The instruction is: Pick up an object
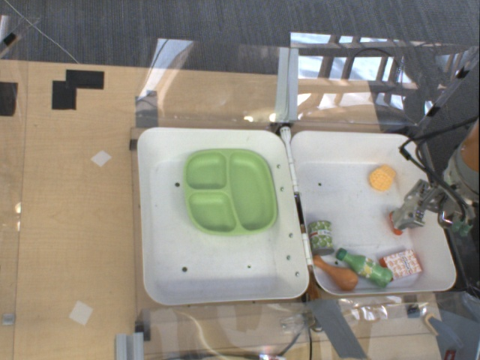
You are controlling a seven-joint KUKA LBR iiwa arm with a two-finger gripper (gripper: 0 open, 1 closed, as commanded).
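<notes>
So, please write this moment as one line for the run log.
gripper above right bin, right side, nothing seen held | bin items: waffle, can, bottle, drumstick, box | tray in left bin

Right bin (330,152): upper-left floor was open, lone yellow waffle (382,178) toward right. Front edge crowded: green can (320,234), drumstick (337,273), green bottle (364,268), red-white packet (400,263) close together. Left bin (161,223): green plate (229,191) occupied centre, margins free.
</notes>
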